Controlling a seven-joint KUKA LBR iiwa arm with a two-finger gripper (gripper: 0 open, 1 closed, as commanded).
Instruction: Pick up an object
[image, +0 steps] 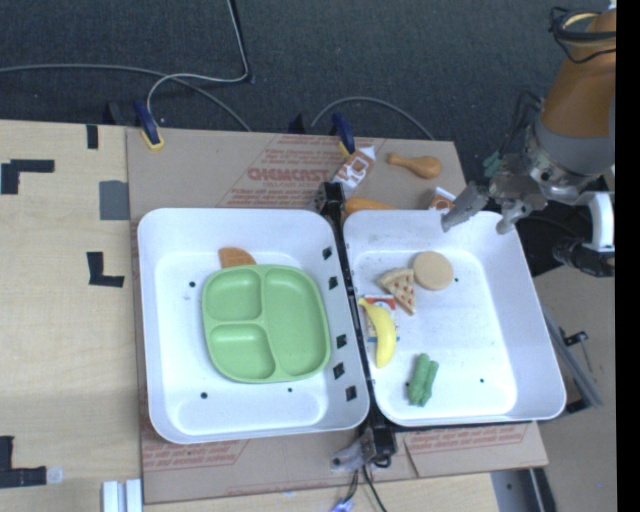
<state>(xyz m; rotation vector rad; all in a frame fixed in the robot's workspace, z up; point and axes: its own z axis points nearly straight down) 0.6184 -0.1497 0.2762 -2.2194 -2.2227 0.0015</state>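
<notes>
- The two-finger gripper (485, 212) hung over the far right corner of the right-hand shallow white bin (520, 330), its fingers spread apart with nothing between them.
- No object had been lifted; judging by this, the pick had not yet begun in earnest.
- Candidates lay in that bin: a round tan cookie-like disc (433, 270) nearest the gripper, a tan waffle-patterned wedge (399, 288) just beside it, a yellow toy banana (381, 333) near the divider, and a green pickle-shaped piece (422, 380) toward the near side.
- The left-hand shallow white bin (170, 400) held a green sectioned plastic plate (265, 322) with an orange piece (236, 257) at its far edge.
- Left to do: descend over one item, close, and raise it.
</notes>
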